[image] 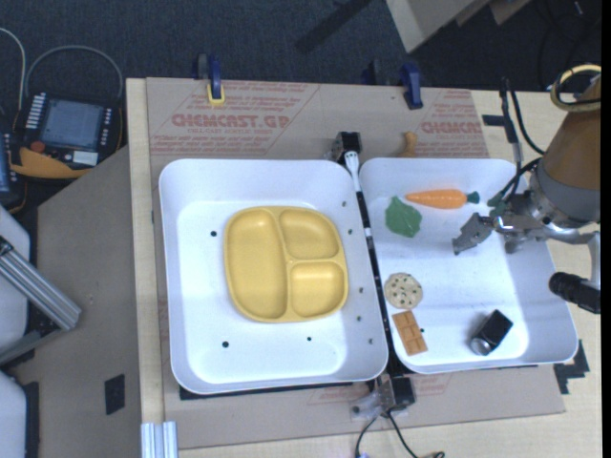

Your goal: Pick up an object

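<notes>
The gripper point(485, 228) sits over the right bin point(535, 284), in its far-right part, reaching in from the right on the grey arm with the orange band point(578, 156). You cannot tell from this view whether the tool is spread or pressed together; nothing is visibly caught in it. You will find the candidate objects all in the right bin. The orange carrot point(437, 198) lies along the far side, just left of the gripper. The green leafy piece point(403, 218) rests just beside the carrot's left end, slightly nearer. The round cookie point(403, 290) lies near the bin's left wall, about mid-depth. The tan cracker point(409, 332) lies just nearer than the cookie, close to the near-left corner. The small black object point(492, 332) sits at the near side, right of the cracker and well apart from it, below the gripper in the view. In the left bin point(191, 256), note the yellow divided plate point(284, 262) resting near the centre, with three compartments. Both bins stand on a brown board point(143, 208).
</notes>
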You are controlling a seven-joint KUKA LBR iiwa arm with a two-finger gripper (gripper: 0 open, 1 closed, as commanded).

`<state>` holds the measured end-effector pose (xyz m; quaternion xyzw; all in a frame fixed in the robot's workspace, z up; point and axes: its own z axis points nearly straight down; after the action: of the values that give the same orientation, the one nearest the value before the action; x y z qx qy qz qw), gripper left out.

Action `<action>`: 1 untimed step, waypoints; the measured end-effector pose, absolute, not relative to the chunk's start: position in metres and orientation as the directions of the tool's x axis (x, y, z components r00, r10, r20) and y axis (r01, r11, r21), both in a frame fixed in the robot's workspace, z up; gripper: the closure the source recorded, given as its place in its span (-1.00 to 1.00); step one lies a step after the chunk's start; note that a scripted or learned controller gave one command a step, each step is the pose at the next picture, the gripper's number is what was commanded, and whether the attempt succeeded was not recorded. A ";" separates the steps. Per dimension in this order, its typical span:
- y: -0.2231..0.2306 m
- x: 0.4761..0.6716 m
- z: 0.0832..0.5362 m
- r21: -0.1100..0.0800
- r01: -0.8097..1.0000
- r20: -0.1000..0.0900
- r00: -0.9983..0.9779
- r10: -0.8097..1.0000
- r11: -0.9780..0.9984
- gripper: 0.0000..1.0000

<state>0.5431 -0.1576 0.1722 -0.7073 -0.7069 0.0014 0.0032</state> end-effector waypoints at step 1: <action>-0.162 0.546 0.127 -0.006 1.000 0.002 0.001 1.000 -0.001 -1.00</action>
<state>0.5464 -0.1616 0.1271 -0.7074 -0.7068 0.0014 0.0030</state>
